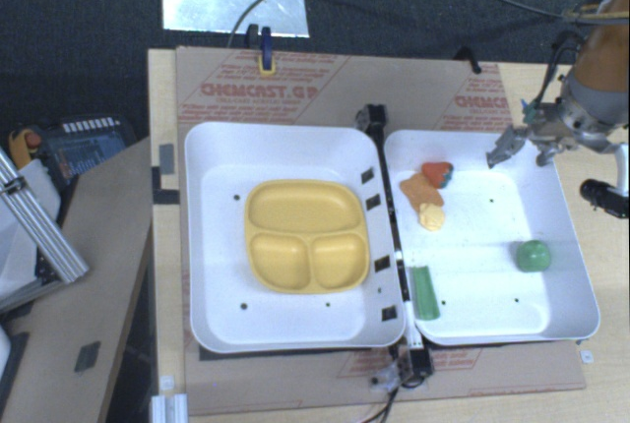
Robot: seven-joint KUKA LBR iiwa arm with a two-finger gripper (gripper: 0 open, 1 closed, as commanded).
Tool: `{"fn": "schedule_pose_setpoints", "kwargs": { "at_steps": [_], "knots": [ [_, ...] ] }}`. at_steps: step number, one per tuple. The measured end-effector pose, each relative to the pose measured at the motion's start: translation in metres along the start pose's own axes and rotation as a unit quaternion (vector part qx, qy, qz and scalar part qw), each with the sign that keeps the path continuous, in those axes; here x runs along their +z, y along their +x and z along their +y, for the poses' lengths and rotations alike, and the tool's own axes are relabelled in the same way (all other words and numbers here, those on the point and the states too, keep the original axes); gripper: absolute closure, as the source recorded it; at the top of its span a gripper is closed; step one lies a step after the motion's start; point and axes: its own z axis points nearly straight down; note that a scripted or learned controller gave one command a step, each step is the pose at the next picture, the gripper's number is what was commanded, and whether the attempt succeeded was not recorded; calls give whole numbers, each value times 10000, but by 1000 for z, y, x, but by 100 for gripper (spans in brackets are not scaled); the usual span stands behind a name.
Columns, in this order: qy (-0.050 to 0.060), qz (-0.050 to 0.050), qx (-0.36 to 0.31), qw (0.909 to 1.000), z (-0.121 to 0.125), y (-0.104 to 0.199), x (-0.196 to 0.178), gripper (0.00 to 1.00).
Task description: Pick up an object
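Jaws (522, 149) above right bin's (492, 328) far edge, nothing between.

I see my gripper (522, 148) above the right bin's (566, 214) far edge, nothing between its open fingers. A green ball (533, 256) sits near that bin's right edge. A yellow tray (300, 234) fills the left bin's (212, 214) middle.

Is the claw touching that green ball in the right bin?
Apart. The camera view shows the gripper at the bin's upper edge, with bare white floor between it and the green ball.

tray (300, 234) — in left bin (212, 165)
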Motion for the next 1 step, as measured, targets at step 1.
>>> {"fn": "schedule_pose_setpoints", "kwargs": {
  "at_steps": [1],
  "knots": [
    [-4, 0, 3, 10000, -9, -1, 47, 0]
  ]
}}
